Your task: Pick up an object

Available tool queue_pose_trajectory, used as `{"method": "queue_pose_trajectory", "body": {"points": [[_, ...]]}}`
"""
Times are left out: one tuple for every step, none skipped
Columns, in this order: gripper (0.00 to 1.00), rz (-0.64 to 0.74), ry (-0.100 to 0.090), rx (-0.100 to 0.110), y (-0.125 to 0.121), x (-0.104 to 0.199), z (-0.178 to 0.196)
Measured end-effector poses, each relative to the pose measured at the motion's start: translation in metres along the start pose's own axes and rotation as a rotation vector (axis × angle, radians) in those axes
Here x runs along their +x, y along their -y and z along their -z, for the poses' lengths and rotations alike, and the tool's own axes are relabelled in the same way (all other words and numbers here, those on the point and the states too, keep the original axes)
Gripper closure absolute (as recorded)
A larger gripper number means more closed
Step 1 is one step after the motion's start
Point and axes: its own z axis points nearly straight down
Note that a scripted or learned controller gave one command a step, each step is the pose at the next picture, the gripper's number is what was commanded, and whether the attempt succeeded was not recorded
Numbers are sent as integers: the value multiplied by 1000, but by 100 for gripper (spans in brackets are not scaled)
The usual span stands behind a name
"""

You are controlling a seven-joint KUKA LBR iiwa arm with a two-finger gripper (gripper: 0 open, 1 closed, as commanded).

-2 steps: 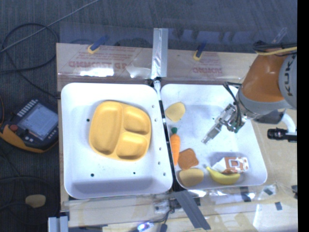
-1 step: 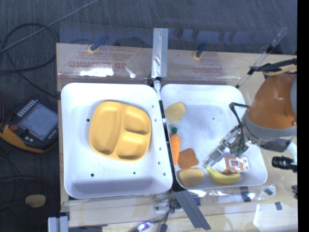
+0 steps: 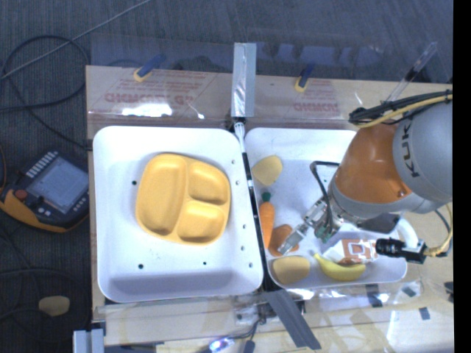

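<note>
Reaching into the right bin, our tool hangs with fingers spread and nothing between them just beside the carrot against the left wall, so we judge the approach underway, with lowering and closing next.

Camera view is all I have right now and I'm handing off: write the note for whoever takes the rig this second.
Gripper: low inside the right bin, fingers slightly apart, nothing visibly between them. It sits beside the carrot and the orange-brown piece.
Right bin also holds: a yellow potato-like item near the top left, a tan bread-like item at the bottom left, a banana at the bottom edge, and a small white and red packet just above the banana.
Left bin: the yellow divided tray.
Done: arm is down among the objects.
Left: close on one object and lift it.
</note>
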Motion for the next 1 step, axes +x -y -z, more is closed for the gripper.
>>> {"method": "queue_pose_trajectory", "body": {"points": [[0, 11, -12, 6, 1, 32, 92]]}}
